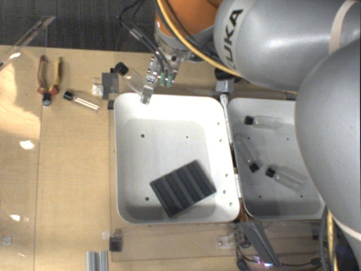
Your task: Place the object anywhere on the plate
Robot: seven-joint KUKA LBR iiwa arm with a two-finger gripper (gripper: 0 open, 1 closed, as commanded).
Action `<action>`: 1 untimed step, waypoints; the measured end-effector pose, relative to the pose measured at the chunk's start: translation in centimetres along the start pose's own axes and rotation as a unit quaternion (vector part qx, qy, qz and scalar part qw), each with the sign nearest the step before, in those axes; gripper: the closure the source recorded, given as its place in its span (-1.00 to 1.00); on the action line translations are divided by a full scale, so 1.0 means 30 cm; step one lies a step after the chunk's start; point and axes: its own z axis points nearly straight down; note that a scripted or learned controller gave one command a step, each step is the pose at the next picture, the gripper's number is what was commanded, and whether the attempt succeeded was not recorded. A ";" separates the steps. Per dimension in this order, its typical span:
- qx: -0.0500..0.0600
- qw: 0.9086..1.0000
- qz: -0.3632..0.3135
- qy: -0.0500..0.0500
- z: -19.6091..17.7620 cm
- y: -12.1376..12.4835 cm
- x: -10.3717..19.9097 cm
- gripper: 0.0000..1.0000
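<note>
I see my grey arm [293, 44] reaching in from the right, orange band [189, 1] above the wrist. My gripper [151, 89] points down-left, its fingers close together with nothing visible between them.

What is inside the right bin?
The right bin holds three clear vials with black caps. The arm covers the bin's right part, so anything lying there is hidden.

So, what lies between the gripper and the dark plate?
Only bare white bin floor lies between the gripper and the plate, seen from the overhead camera.
</note>
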 end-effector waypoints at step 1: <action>0.003 0.939 0.345 0.001 0.018 0.040 -0.007 1.00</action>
